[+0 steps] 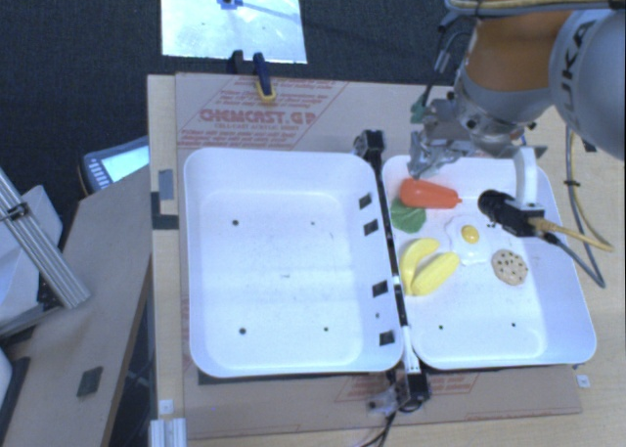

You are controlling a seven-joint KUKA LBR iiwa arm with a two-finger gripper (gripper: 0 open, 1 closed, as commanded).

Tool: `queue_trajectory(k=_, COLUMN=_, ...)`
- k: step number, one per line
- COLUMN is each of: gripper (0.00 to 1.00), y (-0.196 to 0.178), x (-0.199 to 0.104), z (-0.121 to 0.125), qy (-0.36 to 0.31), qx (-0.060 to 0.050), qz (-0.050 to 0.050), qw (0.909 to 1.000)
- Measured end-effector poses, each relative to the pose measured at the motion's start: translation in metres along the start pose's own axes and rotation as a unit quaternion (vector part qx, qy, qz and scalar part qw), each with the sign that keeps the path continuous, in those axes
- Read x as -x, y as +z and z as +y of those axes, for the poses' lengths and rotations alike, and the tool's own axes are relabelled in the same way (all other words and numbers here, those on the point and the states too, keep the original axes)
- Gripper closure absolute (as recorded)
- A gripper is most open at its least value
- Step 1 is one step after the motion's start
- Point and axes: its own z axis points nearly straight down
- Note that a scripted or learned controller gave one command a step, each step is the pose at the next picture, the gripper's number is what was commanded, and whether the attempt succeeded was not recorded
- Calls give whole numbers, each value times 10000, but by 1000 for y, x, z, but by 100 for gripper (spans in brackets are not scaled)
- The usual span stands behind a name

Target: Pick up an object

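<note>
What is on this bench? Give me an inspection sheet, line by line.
Surface: two white bins, left bin and right bin, on a cardboard sheet.
Job's things: carrot, green piece, banana, fried egg, cookie, all in the right bin.
Clutter: black clips along the divider.
End effector: just above the carrot.
Cables: yellow cable over the right bin.
Surroundings: foil sheet behind.

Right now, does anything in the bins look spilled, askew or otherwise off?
Nothing stands out. The carrot, bananas, fried egg and cookie all lie inside the right bin, none spilled over its rim. The gripper sits just above the carrot.
</note>
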Motion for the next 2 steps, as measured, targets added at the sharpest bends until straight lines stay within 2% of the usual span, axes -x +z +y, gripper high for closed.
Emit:
queue_trajectory(k=1, gripper=100, y=-44, x=-61, z=-40, qy=-14, qx=16, qz=6, qw=10000)
queue_trajectory(k=2, gripper=100, y=-62, x=-130, z=-77, qy=-10, qx=4, qz=2, qw=10000)
